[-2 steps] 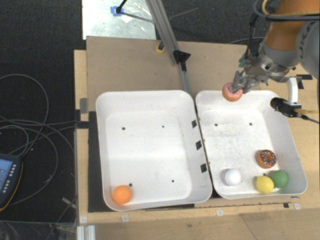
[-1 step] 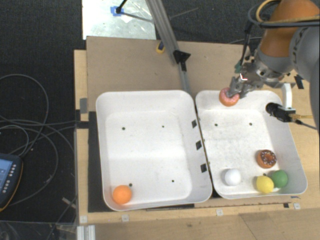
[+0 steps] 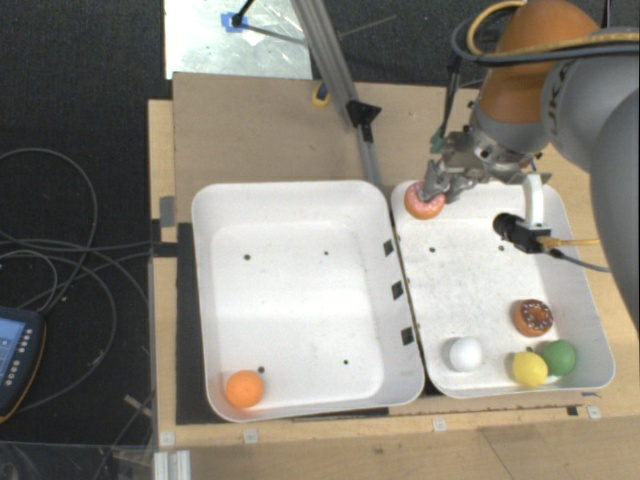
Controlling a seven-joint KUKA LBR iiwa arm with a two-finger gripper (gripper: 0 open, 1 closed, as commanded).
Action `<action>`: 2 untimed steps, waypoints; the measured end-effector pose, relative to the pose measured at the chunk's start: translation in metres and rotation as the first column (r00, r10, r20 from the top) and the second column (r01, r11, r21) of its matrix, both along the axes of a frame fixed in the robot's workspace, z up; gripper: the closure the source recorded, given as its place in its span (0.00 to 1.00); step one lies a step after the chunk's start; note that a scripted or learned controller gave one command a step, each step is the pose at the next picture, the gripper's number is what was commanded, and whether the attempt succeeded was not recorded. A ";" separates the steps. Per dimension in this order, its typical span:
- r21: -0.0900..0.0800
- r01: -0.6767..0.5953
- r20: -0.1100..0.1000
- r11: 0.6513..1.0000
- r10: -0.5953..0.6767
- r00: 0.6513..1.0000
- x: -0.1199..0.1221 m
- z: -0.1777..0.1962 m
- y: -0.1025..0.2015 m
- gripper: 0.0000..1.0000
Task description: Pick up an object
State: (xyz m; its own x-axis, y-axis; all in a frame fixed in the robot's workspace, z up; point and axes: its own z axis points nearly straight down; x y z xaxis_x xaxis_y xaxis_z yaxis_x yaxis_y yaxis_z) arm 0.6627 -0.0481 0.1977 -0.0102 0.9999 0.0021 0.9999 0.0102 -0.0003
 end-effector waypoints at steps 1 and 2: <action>0.001 0.000 0.003 1.000 0.000 1.000 -0.005 0.017 0.051 1.00; 0.000 -0.001 0.003 1.000 0.001 1.000 -0.011 0.029 0.100 1.00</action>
